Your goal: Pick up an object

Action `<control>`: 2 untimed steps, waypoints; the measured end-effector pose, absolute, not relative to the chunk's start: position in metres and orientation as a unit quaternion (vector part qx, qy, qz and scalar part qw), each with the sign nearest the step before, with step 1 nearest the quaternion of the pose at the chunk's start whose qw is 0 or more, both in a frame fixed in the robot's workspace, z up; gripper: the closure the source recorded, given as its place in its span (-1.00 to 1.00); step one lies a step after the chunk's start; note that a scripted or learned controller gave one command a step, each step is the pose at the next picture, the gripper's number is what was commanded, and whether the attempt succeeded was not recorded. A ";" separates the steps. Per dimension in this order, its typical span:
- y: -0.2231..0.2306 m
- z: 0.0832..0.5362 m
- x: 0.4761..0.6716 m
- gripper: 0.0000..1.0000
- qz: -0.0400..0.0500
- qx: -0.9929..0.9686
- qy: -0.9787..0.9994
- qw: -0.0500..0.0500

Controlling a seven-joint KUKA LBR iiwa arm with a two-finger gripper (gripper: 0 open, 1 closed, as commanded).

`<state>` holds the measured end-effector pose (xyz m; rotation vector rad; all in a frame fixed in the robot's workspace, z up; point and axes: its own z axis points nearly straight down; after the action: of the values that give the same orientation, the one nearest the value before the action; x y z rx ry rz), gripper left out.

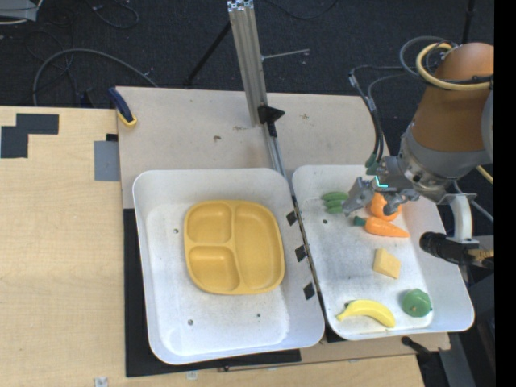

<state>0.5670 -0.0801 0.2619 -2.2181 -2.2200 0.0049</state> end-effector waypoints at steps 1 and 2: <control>-0.080 0.263 0.568 -1.00 0.000 -0.707 -0.707 0.000; -0.075 0.202 0.573 -1.00 0.002 -0.707 -0.707 0.003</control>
<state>0.5730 -0.0747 0.2025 -2.2168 -2.2175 0.0074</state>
